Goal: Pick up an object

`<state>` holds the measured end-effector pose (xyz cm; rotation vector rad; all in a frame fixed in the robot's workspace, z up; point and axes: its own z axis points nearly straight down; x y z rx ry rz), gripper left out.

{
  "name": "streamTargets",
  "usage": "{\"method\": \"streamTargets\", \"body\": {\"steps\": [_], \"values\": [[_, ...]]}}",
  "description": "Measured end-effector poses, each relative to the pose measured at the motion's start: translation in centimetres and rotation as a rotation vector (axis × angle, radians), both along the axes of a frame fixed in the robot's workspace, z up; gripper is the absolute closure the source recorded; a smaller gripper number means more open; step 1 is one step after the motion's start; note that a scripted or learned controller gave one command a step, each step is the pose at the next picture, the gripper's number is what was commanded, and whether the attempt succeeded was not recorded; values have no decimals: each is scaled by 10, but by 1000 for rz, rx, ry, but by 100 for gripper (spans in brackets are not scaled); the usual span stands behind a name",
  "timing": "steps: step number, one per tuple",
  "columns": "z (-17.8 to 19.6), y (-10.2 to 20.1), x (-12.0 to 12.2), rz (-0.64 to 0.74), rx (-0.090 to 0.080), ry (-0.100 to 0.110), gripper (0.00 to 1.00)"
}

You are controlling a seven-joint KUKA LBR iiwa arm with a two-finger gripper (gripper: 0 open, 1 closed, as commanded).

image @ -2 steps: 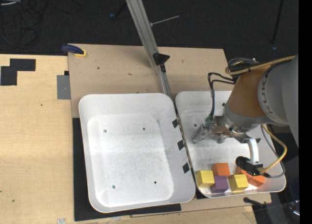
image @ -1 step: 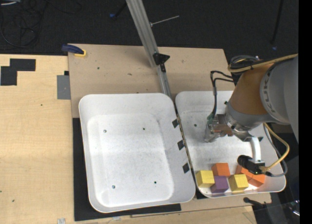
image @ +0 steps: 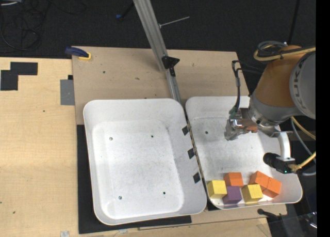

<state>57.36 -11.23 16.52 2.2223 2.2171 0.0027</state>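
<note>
Fingers: the gripper [image: 233,129] is hanging over the middle of the right bin [image: 211,108], its metal tip pointing toward the bin's left side; I cannot tell whether the fingers are standing wide or narrow, and no object is showing between them.

Arm: the grey arm with its orange band [image: 276,83] is reaching in from the right side and leaning over the right bin's far right part.

Key relation: the blocks are lying toward the near edge of the bin from the gripper, well apart from it, so the coming move is probably asking for travel toward the near edge before any descent.

Nearest candidates: the orange block [image: 233,178] and the yellow block [image: 217,187] are sitting closest along that line; the orange one is looking like the more direct reach.

Long axis: the blocks are appearing roughly cubic, so no long axis is mattering much for the approach.

Right bin contents: the yellow block, the orange block, a purple block [image: 233,194], a second yellow block [image: 252,192] and a larger orange block [image: 267,183] are clustering along the near rim, several touching or just beside one another.

Risk: the tight packing is likely making a clean grasp harder.

Left bin: the left bin [image: 103,112] is resting beside the right one on the tabletop [image: 124,73].

Task progress: nothing is being held yet, as far as I can judge.
</note>
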Motion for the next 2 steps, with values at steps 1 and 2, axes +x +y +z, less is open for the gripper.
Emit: {"method": "streamTargets", "body": {"steps": [1,2], "values": [[55,-9,8,1,-1,0,100],[100,-11,8,3,0,0,100]]}}
